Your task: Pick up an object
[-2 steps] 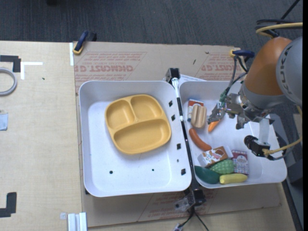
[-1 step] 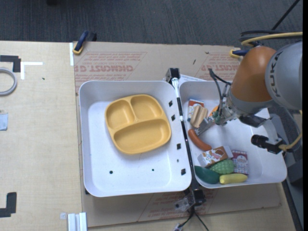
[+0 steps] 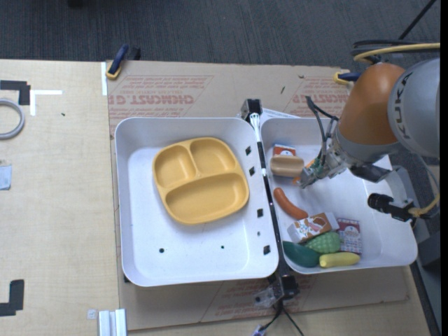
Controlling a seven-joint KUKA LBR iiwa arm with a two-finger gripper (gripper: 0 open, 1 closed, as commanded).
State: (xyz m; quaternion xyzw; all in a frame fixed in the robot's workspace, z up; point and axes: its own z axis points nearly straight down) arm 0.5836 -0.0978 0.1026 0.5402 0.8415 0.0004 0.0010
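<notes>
Cardboard-topped bench (image 3: pixel 56 187) w/ two bins (grey carpet (image 3: pixel 245 12) behind).

Wooden bench (image 3: pixel 56 208), cardboard sheet (image 3: pixel 182 93), two white bins (image 3: pixel 136 257)

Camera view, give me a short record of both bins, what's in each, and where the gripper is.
left bin: holds a yellow divided plate
right bin: holds toy food and small packets
near the gripper: bread roll, small carton behind it
middle: sausage, lying at a slant
front corner: corn cob, green vegetable, two snack packets
gripper: low over the right bin, just right of the bread roll; grip state unclear
arm: reaches in from the right
</notes>
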